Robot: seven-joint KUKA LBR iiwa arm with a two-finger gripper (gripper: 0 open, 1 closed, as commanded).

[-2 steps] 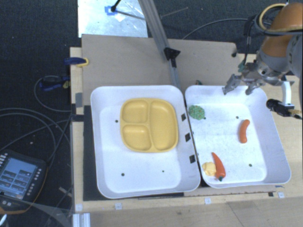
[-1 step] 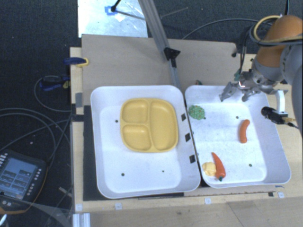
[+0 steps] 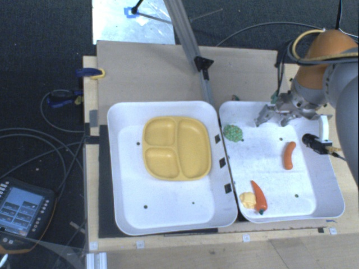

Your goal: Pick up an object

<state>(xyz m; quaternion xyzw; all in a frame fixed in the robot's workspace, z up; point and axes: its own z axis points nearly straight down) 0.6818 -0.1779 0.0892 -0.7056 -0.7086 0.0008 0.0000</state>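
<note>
Right bin (image 3: 328, 203) taken as landmark. Gripper (image 3: 275, 120) hangs over the bin's far part, near its back wall, fingers spread apart with nothing between them. Green broccoli piece (image 3: 233, 132) lies on the bin floor at its far left, just left of and below the gripper, not touching it. Sausage (image 3: 289, 155) lies near the bin's middle, toward the right, lengthwise front to back. Carrot (image 3: 258, 196) sits in the near left corner, slanted, with a small yellow piece (image 3: 247, 199) touching its left side. Left of the bin, in the other bin (image 3: 168, 212), rests a yellow divided plate (image 3: 176, 148).
</note>
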